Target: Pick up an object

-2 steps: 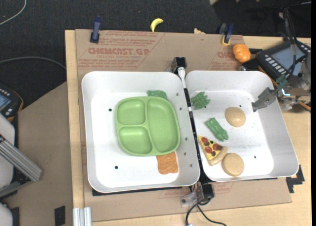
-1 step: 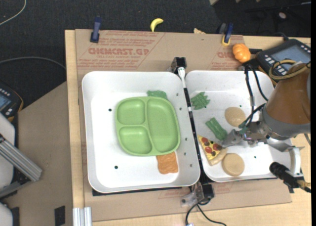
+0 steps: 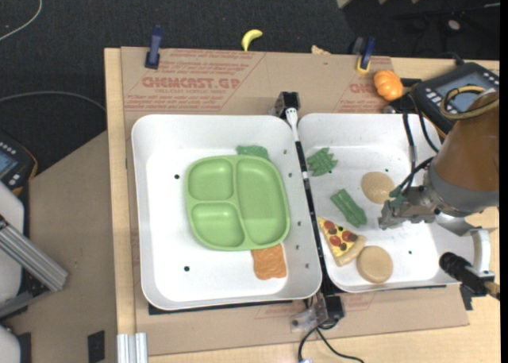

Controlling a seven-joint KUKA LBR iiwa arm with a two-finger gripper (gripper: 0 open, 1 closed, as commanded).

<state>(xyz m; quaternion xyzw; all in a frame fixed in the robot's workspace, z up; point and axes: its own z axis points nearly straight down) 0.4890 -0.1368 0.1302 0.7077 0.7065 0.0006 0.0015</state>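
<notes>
The right bin (image 3: 349, 127) is the landmark. The gripper (image 3: 394, 215) hangs low over its right half, the grey arm (image 3: 468, 167) with its orange band reaching in across the bin's right rim. The dark fingers point down toward the bin floor; whether they are apart or closed cannot be told, and nothing shows between them.

Several things lie in that bin. A tan disc (image 3: 377, 187) sits just up and left of the gripper, very near it. A green strip (image 3: 348, 206) lies left of the gripper, near the bin's middle. A leafy piece (image 3: 321, 162) rests by the bin's left wall, toward the back. A pizza slice (image 3: 340, 241) lies at the left front, and a second disc (image 3: 375, 264) sits just right of it, near the front rim, below the gripper.

Left of that bin stands the left bin (image 3: 159, 195), holding a green tray (image 3: 236, 201) with three compartments. An orange slab (image 3: 270, 262) touches the tray's front edge; a small green scrap (image 3: 253, 150) peeks out at its back edge.

An orange fruit (image 3: 388, 84) sits on the bench behind the right bin.
</notes>
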